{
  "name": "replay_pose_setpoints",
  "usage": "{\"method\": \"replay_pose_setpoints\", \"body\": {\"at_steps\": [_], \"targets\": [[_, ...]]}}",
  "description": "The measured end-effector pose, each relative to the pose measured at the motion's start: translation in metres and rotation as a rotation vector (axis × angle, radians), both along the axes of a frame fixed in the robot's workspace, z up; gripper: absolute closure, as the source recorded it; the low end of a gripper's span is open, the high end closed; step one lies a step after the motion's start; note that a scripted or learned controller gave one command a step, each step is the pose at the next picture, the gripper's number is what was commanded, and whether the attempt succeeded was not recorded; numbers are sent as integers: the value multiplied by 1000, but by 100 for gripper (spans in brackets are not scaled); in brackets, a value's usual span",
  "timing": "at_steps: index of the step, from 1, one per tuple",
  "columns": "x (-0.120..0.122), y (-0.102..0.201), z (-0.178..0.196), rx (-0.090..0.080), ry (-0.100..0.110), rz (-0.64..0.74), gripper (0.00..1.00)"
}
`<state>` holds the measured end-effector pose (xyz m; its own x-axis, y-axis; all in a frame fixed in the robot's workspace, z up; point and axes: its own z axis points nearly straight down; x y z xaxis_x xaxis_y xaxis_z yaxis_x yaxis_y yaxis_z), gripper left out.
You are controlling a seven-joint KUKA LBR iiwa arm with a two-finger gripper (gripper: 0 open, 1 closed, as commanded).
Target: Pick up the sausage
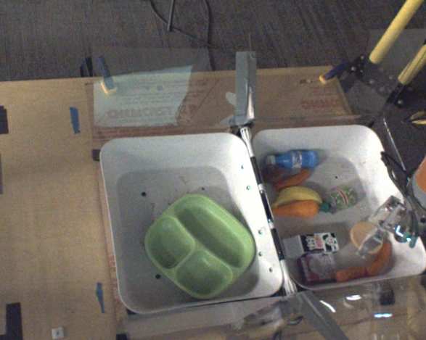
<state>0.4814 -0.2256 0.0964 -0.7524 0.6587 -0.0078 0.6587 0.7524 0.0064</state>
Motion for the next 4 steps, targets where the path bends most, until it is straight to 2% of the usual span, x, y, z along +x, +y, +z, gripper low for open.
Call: {"method": "replay_pose_setpoints", "body": {"at_steps": [1,2,3,4], "targets": [[0,50,115,-2,5,240,100],[65,83,118,0,4,-147,100],[93,131,112,3,6,-595,100],[122,224,88,4,8,-815,100]]}}
